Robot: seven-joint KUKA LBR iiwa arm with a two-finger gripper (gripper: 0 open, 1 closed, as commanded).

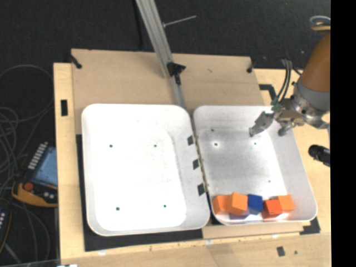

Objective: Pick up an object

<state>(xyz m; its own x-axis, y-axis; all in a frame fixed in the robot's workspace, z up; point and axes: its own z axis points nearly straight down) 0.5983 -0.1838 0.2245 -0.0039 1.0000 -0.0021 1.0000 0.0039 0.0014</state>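
Several blocks lie in a row along the near edge of the right bin (239, 154): an orange one (223, 203), another orange one (239, 202), a blue one (255, 203), a red-orange one (272, 207) and an orange one (285, 202). My gripper (270, 124) hangs over the bin's far right part, well away from the blocks. Its two fingers stand apart with nothing between them.
The left bin (139, 166) lies beside the right one, with a row of small black clips (196, 163) between them. A metal rail (158, 38) slants in from the top. Cables and a handheld pendant (39, 174) lie off the bench at the left.
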